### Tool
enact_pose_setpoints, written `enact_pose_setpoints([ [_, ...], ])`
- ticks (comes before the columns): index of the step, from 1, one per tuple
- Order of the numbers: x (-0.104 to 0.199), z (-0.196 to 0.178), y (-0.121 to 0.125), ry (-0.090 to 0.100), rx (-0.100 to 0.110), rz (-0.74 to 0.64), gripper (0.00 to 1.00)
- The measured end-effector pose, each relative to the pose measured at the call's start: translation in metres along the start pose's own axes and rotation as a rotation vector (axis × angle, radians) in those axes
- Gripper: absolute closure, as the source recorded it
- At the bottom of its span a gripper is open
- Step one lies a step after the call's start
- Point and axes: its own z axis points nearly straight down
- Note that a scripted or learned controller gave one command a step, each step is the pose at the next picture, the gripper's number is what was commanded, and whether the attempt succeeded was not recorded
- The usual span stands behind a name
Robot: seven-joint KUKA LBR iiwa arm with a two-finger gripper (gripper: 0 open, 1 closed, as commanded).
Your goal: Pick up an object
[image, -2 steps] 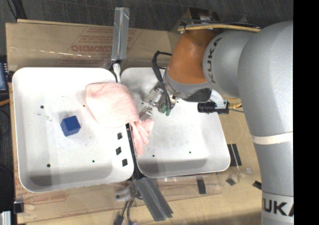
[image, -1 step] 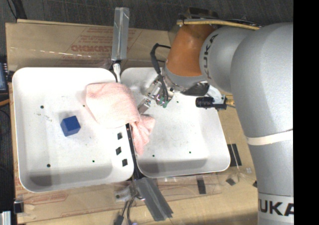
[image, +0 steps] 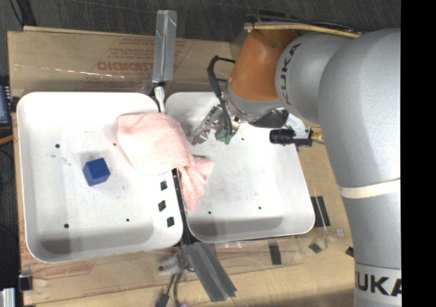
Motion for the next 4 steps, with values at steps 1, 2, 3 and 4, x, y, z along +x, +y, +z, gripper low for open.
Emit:
enact_pose_setpoints([
  [1, 0.0, 0.0, 0.0, 0.0, 0.0, 0.0, 0.0],
  [2, -0.016, 0.011, 0.01, 0.001, 0.001, 0.182, 0.0],
  [3, -0.016, 0.0, 0.012, -0.001, -0.001, 0.176, 1.0],
  [4, -0.016, 0.0, 0.012, -0.001, -0.001, 0.176, 0.0],
])
